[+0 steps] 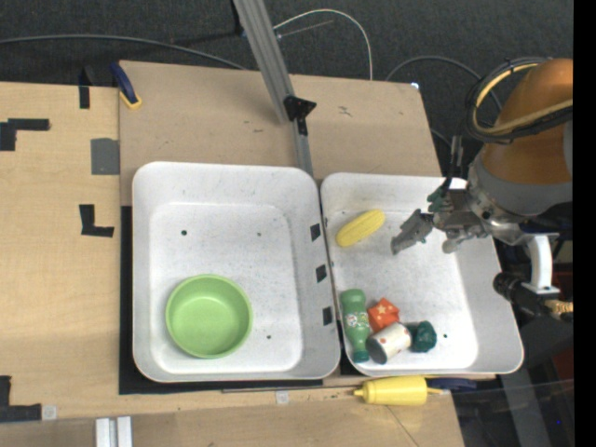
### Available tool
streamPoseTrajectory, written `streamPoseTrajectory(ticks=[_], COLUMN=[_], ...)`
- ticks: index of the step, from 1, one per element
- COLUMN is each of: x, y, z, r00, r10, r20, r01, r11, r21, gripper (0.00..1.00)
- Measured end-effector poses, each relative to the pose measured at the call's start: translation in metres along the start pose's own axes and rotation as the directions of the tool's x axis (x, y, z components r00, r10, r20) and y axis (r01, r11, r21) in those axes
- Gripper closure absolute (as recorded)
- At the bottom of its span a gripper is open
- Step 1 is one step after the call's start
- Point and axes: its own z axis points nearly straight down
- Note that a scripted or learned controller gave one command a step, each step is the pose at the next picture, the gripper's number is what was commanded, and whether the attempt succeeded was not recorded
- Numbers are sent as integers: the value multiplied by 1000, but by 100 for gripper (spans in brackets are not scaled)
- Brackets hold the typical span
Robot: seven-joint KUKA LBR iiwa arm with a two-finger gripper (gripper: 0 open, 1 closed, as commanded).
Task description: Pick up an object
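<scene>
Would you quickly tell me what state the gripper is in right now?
Gripper: open, holding nothing, above the right bin, apart from the yellow corn.

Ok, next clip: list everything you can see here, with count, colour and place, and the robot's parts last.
bins: 2, white, side by side on the bench
bowl: 1, green, near left corner of the left bin
corn cob: 1, yellow, far left part of the right bin
bottle: 1, green, near left part of the right bin
small block: 1, red-orange, right of the bottle
cylinder: 1, white, against the bottle's near end
small object: 1, dark green, right of the cylinder
yellow object: 1, on the bench just outside the right bin's near rim
arm: 1, grey and orange, at the right
gripper: 1, grey, over the right bin, right of the corn cob, nothing between its fingers
</scene>
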Motion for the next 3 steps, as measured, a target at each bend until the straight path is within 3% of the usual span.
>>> streamPoseTrajectory(ticks=[1, 3], x=[0, -10], y=[0, 5], z=[0, 117], r00=[1000, 1000], r10=[0, 2], r20=[0, 0], r01=[0, -2], r11=[1000, 1000], r21=[0, 7], gripper=[0, 0])
